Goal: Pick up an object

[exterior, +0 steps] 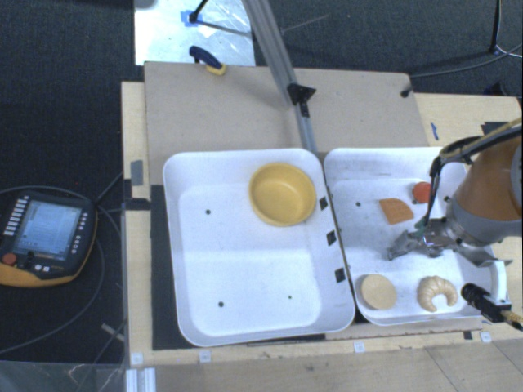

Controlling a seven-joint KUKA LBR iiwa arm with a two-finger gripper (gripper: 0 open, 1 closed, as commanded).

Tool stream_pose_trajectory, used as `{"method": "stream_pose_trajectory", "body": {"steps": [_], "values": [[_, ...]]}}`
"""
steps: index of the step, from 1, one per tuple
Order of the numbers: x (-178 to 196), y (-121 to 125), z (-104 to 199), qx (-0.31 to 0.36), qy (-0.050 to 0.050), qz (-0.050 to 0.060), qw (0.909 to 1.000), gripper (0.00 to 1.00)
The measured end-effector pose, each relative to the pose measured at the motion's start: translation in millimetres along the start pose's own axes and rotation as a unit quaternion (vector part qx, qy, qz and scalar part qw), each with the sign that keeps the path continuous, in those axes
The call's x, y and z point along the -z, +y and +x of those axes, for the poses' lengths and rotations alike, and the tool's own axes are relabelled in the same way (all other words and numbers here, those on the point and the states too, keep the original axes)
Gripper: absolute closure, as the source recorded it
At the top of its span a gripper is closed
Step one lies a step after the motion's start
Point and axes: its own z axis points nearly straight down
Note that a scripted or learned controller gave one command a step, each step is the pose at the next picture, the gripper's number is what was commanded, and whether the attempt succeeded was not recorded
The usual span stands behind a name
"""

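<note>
light: even, bright overhead | shadows: soft, faint | glare: floor patch [184, 11] top-left | focus: slightly soft

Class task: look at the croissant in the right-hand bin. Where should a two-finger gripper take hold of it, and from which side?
Probably across the thick middle of the croissant, coming straight down from above. It lies flat, curved, its tips pointing toward the bin's near wall, which crowds a sideways approach. The gripper sits just up-left of it.
</note>
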Motion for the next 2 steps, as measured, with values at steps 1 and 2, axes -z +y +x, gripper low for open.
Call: {"method": "stream_pose_trajectory", "body": {"steps": [1, 2], "values": [[12, 1, 0, 0.000, 0.000, -0.002, 1.0000, 1.00], [54, 3, -2, 0.000, -0.001, -0.003, 1.0000, 1.00]]}}
